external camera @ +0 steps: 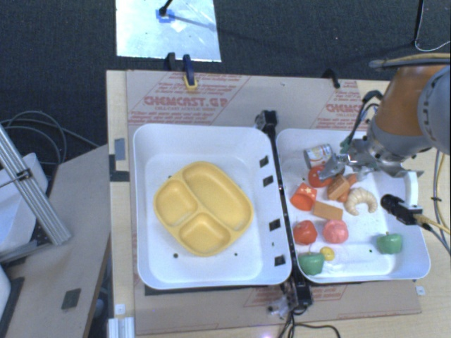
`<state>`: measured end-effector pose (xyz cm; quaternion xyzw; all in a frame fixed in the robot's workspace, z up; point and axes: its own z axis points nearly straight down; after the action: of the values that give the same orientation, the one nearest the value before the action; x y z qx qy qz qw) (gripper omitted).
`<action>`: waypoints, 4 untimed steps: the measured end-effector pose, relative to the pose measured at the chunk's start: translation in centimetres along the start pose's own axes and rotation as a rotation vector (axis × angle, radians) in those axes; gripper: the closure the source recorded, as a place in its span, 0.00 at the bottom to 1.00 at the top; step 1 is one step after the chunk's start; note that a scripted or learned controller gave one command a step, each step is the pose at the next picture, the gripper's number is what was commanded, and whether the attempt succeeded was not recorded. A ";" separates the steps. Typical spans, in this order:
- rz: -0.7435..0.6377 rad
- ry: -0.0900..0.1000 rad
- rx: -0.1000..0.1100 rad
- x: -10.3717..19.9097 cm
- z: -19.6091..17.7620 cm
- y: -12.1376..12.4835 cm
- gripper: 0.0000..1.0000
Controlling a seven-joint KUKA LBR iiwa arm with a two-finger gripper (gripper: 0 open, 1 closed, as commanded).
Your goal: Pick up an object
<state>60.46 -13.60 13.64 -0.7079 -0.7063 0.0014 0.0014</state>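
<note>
My gripper (337, 165) is down in the right bin (416, 263), at its upper middle, reaching in from the right. It sits right over a red tomato (318, 177) and beside a brown-orange piece (339, 188); I cannot see whether it touches either. A silver can (318, 152) lies just to its upper left. Around it lie a croissant (361, 201), an orange cone (303, 197), an orange block (328, 210), a red fruit (305, 232), a pink ball (335, 231), a green pepper (311, 263), a small yellow ball (327, 253) and a green apple (389, 242).
The left bin (151, 160) holds a yellow divided plate (203, 208). A black divider with clips (276, 189) runs between the bins. The arm's orange band (409, 108) hangs over the right bin's upper right corner.
</note>
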 end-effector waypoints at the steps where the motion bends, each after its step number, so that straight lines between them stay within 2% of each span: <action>1: -0.007 -0.004 -0.015 -3.1 -5.2 6.5 0.00; 2: -0.012 0.002 -0.006 3.7 -3.2 6.5 0.00; 3: 0.002 0.000 0.001 0.9 -5.3 -4.2 0.00; 4: -0.014 0.002 -0.010 9.1 -9.9 -3.8 0.00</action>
<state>56.77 -4.46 23.54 -0.7030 -0.7112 -0.0028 -0.0015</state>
